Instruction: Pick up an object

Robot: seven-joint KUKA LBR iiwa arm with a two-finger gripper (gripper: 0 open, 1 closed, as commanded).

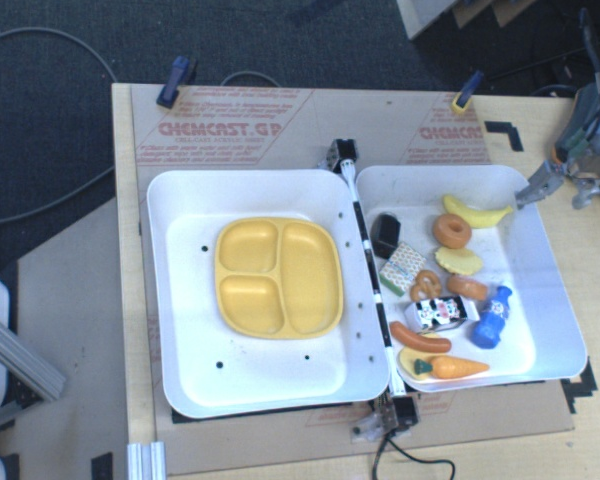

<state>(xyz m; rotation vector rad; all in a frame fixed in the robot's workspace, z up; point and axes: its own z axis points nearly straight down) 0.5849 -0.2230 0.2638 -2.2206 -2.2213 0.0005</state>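
Nothing is picked yet: the gripper [552, 180] stands at the upper right rim of the right bin [563, 298], its two grey fingers spread apart and holding nothing. All candidate items lie loose in that bin: banana [474, 211] nearest the tool, then donut [451, 231], blue bottle [489, 322], carrot [453, 367], sausage [420, 339] and a black piece [385, 234]; in my judgement selection, descent and grasp all remain. The left bin [175, 268] bears a yellow tray [278, 276], well apart from the arm; crowding among the items is the main obstacle, since neighbours touch or nearly touch.
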